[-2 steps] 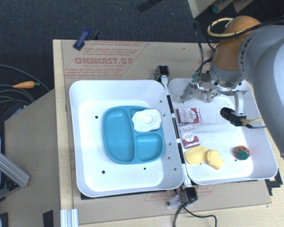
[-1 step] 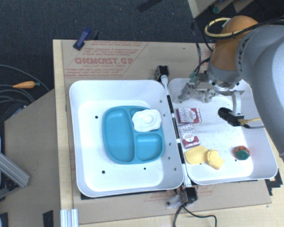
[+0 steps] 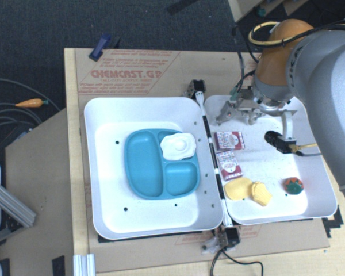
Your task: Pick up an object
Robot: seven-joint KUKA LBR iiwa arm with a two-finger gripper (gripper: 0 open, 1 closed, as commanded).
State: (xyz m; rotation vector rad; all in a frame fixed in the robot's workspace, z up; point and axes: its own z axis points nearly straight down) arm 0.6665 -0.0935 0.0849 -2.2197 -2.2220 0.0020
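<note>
Alignment comes first, I judge: the gripper (image 3: pixel 240 112) hangs over the far end of the right bin (image 3: pixel 311 203), whether spread or pressed together I cannot tell, and I'd centre it above the nearest red-and-white packet (image 3: pixel 229 141) before descending. That bin also holds a second packet (image 3: pixel 230 169), two yellow pieces (image 3: pixel 238 190) side by side and a small red-and-green ball (image 3: pixel 294 185); the left bin (image 3: pixel 103 203) holds a blue divided tray (image 3: pixel 146 168) with a white piece (image 3: pixel 178 146) in it.

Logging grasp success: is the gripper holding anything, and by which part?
Nothing seen in it; the gripper hovers over the right bin's far end, apart from the nearest packet.
</note>
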